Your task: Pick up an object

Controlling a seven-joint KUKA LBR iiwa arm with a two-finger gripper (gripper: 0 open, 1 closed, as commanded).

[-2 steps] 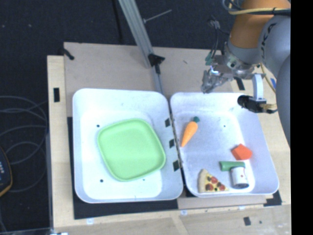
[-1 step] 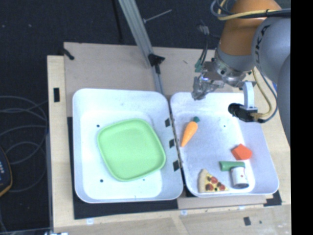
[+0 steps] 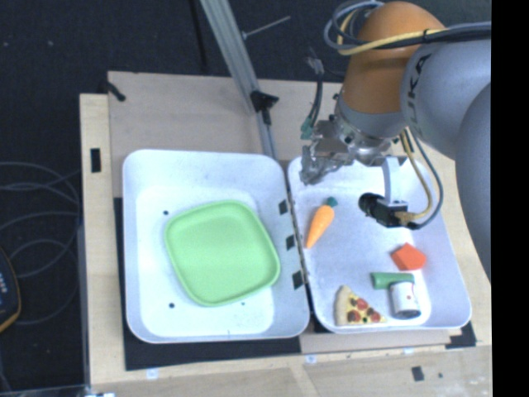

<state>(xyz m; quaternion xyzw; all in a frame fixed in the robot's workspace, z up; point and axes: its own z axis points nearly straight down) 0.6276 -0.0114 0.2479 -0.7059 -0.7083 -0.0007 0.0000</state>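
Note:
A toy carrot (image 3: 319,224) with a green top lies in the right bin (image 3: 438,246), near its left wall. An orange block (image 3: 408,257) rests toward the right side. Below it are a green and white cylinder (image 3: 398,290) and a pizza slice (image 3: 356,308) near the front wall. My gripper (image 3: 312,169) hangs over the bin's back left corner, just above and behind the carrot, with nothing visible between its fingers.
The left bin (image 3: 149,180) holds a light green square plate (image 3: 221,251). A slanted metal pole (image 3: 235,56) rises behind the bins. A black part with cables (image 3: 382,208) hangs off the wrist over the right bin.

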